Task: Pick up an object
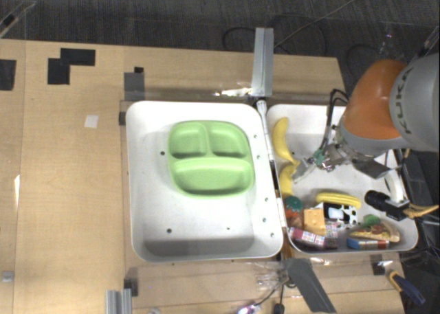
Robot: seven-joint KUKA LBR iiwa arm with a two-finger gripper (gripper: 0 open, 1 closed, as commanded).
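My gripper (311, 163) hangs low over the middle of the right bin (306, 115), just right of a yellow banana (280, 142) that lies along the bin's left wall. The banana's lower end (286, 181) is just below and left of the gripper. I see nothing held in the gripper. Along the bin's front lie a second yellow banana-like piece (338, 199), a teal round thing (293, 203), an orange block (314, 220) and a black-and-white box (342, 215).
The left bin (148, 168) holds a green divided plate (208, 157). More small items crowd the right bin's front edge: a dark red packet (309, 238), a green piece (372, 221) and an orange stick (368, 240). A metal post (263, 65) stands behind the bins.
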